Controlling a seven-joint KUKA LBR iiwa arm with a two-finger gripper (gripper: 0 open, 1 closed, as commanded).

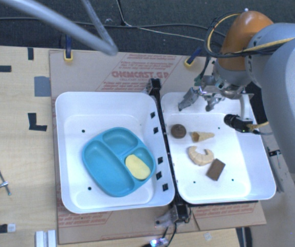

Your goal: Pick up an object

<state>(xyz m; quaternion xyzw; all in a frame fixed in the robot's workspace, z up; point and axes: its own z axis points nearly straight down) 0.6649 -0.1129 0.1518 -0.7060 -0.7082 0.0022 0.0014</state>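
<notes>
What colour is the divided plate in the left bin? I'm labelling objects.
Light blue plate, clearest in the camera view.

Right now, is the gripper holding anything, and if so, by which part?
Nothing is held. The gripper hangs open above the far end of the right bin, with no object between its fingers.

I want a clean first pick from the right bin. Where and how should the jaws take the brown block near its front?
Take the brown block across its two long flat sides, at mid-length, coming straight down. It lies flat and skewed, so the gripper would probably need to turn to match. Its upper left corner sits close to the curved tan piece, so gripping across the short ends looks riskier.
</notes>
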